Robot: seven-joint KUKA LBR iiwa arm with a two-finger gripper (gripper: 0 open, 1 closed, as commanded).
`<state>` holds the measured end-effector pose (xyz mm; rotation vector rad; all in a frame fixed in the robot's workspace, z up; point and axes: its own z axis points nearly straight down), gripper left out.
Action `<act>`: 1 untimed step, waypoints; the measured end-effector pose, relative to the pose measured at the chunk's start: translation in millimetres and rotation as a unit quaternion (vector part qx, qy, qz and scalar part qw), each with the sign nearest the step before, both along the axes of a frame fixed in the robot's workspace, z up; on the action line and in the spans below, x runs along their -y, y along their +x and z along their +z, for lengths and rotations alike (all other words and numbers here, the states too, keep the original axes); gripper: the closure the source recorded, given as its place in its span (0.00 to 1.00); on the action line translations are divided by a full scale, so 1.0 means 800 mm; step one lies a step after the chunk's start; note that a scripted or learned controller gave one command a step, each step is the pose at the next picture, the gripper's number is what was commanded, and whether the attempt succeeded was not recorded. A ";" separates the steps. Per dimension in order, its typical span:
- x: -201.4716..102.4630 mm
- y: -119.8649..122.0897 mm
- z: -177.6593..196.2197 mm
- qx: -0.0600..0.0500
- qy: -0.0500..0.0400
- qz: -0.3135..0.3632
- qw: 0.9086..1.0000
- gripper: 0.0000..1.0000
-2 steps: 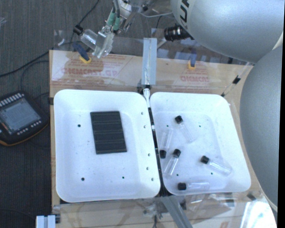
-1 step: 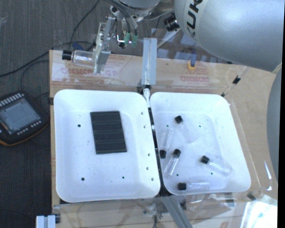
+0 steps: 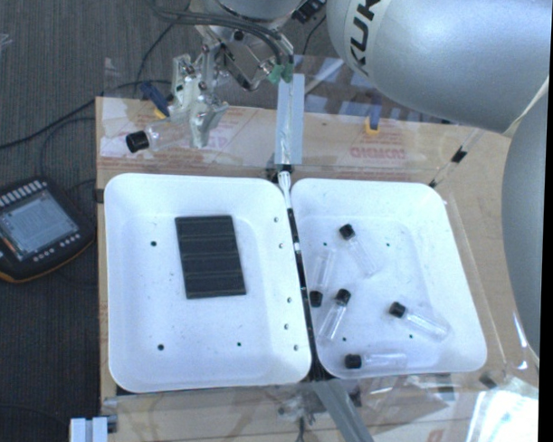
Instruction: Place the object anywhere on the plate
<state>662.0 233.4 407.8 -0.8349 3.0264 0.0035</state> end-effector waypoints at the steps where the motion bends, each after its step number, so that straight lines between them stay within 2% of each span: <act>1: 0.000 -0.001 0.034 0.002 0.000 0.139 0.990 1.00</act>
